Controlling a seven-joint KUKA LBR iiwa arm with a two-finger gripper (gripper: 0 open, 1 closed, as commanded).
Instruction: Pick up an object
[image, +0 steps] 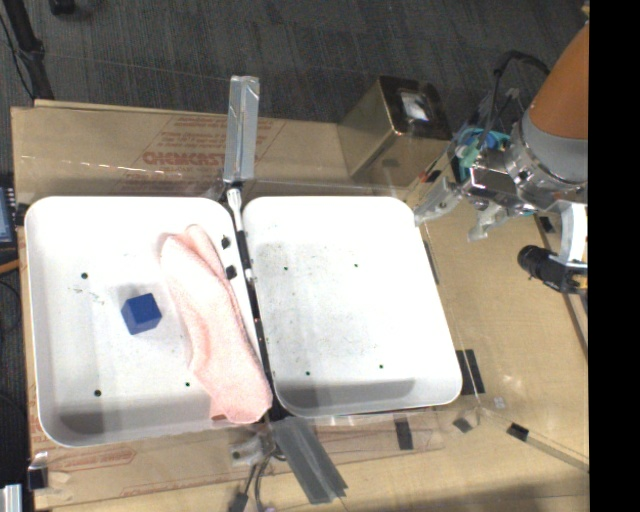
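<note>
A small blue cube (141, 312) rests on the floor of the left bin (60, 250). Beside it a pink cloth (214, 325) lies crumpled along that bin's right wall, reaching the divider. My gripper (456, 216) hangs outside the bins, just past the right bin's (345, 300) far right corner, over the bench. Its two fingers (430, 206) are spread apart and open, with nothing between them. It is far from both the cube and the cloth.
A tan box (392, 125) stands behind the right bin, close to the gripper. A grey metal post (241, 130) rises at the back between the bins. Cables and a black fitting (545, 266) sit by the arm at the right.
</note>
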